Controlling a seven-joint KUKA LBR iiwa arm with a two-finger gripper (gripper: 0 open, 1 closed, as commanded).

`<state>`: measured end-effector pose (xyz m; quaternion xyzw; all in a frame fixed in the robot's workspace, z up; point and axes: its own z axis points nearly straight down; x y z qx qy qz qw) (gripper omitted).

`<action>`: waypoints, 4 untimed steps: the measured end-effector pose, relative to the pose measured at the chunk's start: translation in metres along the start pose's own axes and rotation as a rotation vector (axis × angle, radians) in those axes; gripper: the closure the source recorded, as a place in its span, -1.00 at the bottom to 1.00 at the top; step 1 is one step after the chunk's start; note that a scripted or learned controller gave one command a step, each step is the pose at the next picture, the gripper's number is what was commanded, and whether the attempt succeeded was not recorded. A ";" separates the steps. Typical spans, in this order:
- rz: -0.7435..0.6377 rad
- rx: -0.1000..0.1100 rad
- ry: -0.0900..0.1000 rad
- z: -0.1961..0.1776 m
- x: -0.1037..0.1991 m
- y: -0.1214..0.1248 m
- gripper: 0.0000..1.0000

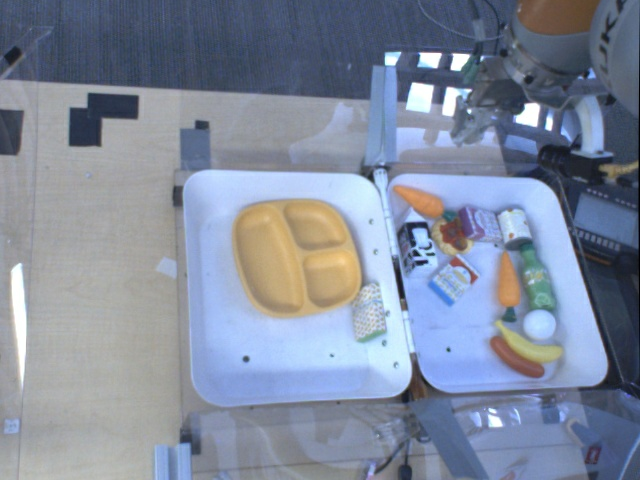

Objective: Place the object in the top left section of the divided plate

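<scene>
**Gripper high above the right bin, nothing yet in the divided plate**

Nearest you in the left bin, a small patterned packet lies just beside the yellow divided plate, whose sections all stand bare. The right bin holds the candidates: banana, white egg, green bottle, carrot. Which one is meant you cannot tell. A black-and-white card bears print too blurred to read. Farthest, the gripper hangs beyond that bin's far rim, jaws narrow and holding nothing. Descend squarely over one isolated item; release low over the plate's far-left section.
</scene>
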<state>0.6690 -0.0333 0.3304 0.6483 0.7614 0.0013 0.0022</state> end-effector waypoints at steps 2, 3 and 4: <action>-0.131 0.002 0.000 -0.006 -0.150 -0.029 1.00; -0.084 -0.001 -0.001 -0.099 -0.116 -0.018 1.00; -0.005 0.003 0.000 -0.042 -0.161 -0.087 1.00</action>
